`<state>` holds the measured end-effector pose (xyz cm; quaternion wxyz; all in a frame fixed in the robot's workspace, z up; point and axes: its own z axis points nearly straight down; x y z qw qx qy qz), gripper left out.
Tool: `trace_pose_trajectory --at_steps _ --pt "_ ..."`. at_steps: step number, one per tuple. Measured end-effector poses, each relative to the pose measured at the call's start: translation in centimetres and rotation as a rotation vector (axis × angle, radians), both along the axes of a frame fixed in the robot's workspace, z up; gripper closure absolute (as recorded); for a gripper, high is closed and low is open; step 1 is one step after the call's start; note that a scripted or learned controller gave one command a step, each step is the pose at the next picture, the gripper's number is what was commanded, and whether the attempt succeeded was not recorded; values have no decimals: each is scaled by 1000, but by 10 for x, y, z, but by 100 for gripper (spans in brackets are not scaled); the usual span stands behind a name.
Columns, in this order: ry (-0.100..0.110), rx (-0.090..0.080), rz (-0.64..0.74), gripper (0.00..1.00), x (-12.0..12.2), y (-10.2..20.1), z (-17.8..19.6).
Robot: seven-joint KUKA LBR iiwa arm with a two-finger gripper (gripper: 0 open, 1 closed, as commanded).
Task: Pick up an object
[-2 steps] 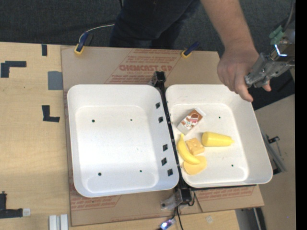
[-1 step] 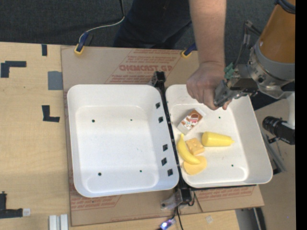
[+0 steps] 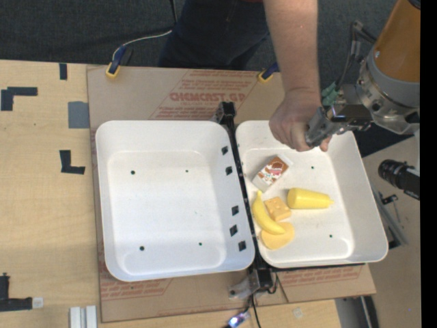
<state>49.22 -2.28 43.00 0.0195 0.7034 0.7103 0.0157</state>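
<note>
the gripper (image 3: 319, 134) hangs over the right bin (image 3: 355, 183) at its twelve o'clock edge, with a person's hand (image 3: 295, 125) wrapped around it; whether its jaws are released or clenched, i cannot tell. in that bin, toward seven o'clock, lie a small carton (image 3: 271, 172), a cheese wedge (image 3: 277, 209), a banana (image 3: 262, 215) and a yellow cone (image 3: 308, 199). the left bin (image 3: 164, 197) sits at nine o'clock.

A brown cardboard sheet (image 3: 198, 94) with red print lies on the wooden bench (image 3: 41, 183) under the bins. Yellow clamps (image 3: 113, 69) grip its far corners. Black tape marks (image 3: 68, 161) dot the bench's left side. A white cable (image 3: 147, 41) trails behind.
</note>
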Motion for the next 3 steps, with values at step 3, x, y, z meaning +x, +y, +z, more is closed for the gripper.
trace_pose_trajectory --at_steps 3 --pt "48 -1 -7 100 84 81 107"
